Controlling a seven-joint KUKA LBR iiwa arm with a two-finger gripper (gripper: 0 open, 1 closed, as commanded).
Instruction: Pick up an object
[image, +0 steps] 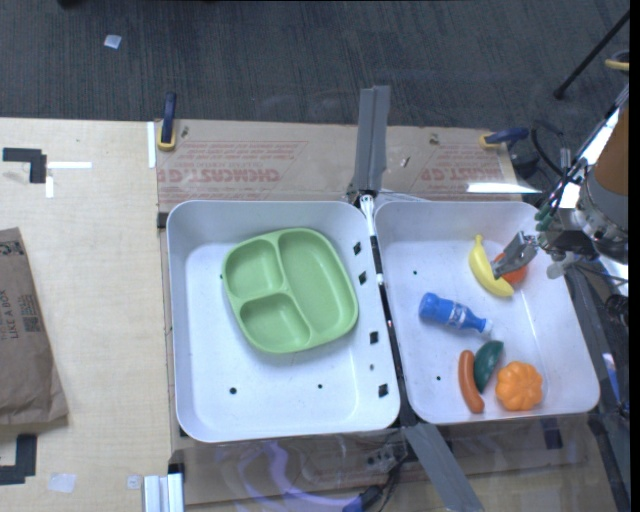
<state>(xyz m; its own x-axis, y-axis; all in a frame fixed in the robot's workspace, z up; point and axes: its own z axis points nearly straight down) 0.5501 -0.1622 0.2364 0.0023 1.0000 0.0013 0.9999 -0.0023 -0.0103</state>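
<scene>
My gripper (516, 258) hangs over the upper right part of the right bin (560, 330), reaching in from the right. A small red-orange object (513, 269) sits between its grey fingers, and the gripper is shut on it. Just to its left lies a yellow banana (486, 268), touching or nearly touching the red-orange piece. A blue bottle (452, 313) lies in the middle of the bin. Near the front sit an orange sausage (470, 381), a dark green piece (488, 363) and an orange pumpkin (519, 386).
The left bin (200, 380) holds a green divided plate (290, 290). A grey divider bar (372, 140) rises between the bins at the back. Cardboard lies behind the bins, and a brown paper bag (25, 330) rests on the bench at far left.
</scene>
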